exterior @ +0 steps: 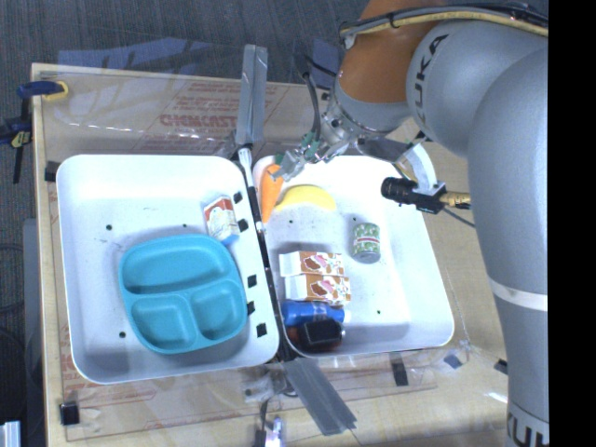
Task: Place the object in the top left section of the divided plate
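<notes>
While the grey arm (484, 156) comes in from the right, its orange band (386, 49) sits high over the far edge of the right bin (424, 277), wrist tipped down toward the bin's far-left corner. Gripper (303, 156) is low at that corner, just above the carrot; its tip is small and cluttered, so I cannot tell how the jaws stand, and nothing is clearly between them.

Just below the jaws: an orange carrot (270, 192) against the bin's left wall, touching a yellow-topped round item (307, 198) beside it. A grey lumpy thing (298, 226) lies under that, type unclear. Further from the jaws toward the near side: a printed snack pack (317, 276), then a blue object (312, 313) with a dark one at the near wall, hard to identify. A small green-labelled can (367, 240) lies on its side to the right of the pile, apart from it.

Across the divider, in the left bin (93, 203), the teal divided plate (182, 291) is well away from the jaws, all sections bare. A small red-and-white carton (220, 218) stands just off the plate's far-right corner.

A black cable fitting (410, 194) sticks out under the wrist. The arm's bulk hides the right bin's far-right corner.
</notes>
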`<state>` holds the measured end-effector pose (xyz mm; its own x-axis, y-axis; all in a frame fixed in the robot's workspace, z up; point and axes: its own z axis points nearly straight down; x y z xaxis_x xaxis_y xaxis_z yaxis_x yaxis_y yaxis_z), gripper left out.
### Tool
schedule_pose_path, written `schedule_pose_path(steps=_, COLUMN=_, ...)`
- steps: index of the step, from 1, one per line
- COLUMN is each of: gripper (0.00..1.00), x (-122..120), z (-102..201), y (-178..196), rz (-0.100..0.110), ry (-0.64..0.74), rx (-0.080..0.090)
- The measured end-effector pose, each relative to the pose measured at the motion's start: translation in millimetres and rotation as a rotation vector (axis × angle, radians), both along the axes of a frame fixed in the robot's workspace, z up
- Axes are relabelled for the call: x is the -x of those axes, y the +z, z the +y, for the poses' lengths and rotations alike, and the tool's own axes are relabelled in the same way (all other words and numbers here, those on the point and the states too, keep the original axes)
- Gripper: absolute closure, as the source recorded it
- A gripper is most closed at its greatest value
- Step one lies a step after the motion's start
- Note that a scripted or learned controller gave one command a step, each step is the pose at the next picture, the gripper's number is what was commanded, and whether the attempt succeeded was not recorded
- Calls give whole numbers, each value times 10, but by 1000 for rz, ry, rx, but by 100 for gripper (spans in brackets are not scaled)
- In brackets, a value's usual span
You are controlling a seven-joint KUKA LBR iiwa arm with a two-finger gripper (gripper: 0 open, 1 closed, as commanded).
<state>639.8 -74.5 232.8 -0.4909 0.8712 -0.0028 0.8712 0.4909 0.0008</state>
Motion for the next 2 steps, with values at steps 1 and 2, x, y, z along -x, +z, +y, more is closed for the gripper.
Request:
schedule_pose_path(steps=1, gripper=100, x=535, z=542, y=-434, rz=6, ry=209, rx=-2)
schedule_pose_path(steps=2, gripper=100, x=1579, z=830, y=-429, rz=5, ry=364, rx=-2)
